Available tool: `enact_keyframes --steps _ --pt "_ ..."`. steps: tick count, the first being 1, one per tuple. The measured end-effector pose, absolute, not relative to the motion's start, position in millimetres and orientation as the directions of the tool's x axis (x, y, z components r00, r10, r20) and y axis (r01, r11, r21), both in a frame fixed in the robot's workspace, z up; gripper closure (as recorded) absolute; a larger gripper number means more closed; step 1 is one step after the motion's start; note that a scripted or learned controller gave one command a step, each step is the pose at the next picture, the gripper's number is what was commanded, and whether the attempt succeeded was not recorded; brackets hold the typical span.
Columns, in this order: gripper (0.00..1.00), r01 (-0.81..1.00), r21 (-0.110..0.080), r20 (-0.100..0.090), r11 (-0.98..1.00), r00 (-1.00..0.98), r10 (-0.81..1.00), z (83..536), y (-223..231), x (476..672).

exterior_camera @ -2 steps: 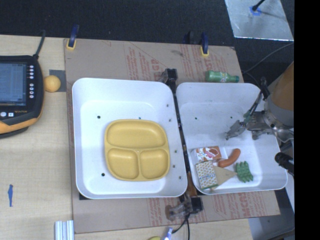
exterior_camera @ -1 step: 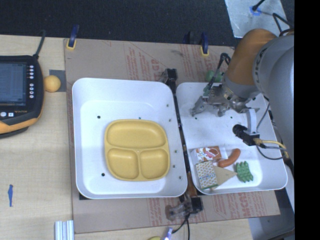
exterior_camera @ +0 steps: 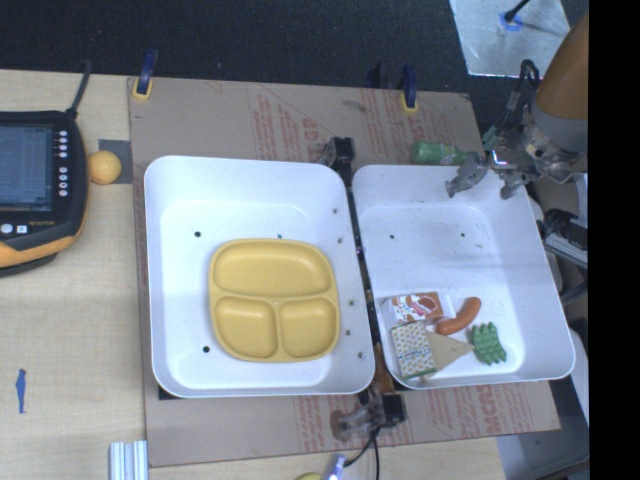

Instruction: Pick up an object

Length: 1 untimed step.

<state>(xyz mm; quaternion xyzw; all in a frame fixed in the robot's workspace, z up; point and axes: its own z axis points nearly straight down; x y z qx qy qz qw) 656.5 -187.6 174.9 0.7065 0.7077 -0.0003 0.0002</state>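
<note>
In the right bin (exterior_camera: 450, 233) several small items lie bunched at the near edge: a red-and-white picture card (exterior_camera: 414, 308), an orange sausage (exterior_camera: 460, 315), a green knobbly toy (exterior_camera: 488, 343), a patterned cracker piece (exterior_camera: 409, 351) and a tan wedge (exterior_camera: 451, 349). My gripper (exterior_camera: 488, 182) hangs over the bin's far right corner, well away from them. Its fingers are open and nothing is between them. The left bin (exterior_camera: 180, 208) holds a yellow three-compartment tray (exterior_camera: 272, 298).
A teach pendant (exterior_camera: 35, 193) and an orange ball (exterior_camera: 103, 166) sit on the bench at the left. A small green object (exterior_camera: 436, 153) lies just outside the right bin's far edge. Clamps (exterior_camera: 146, 73) hold the cardboard sheet at the back.
</note>
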Motion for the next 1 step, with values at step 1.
enact_keyframes --steps 1 --pt "0.00 1.000 0.000 0.000 0.003 -0.003 1.000 249.6 -212.2 601.6"
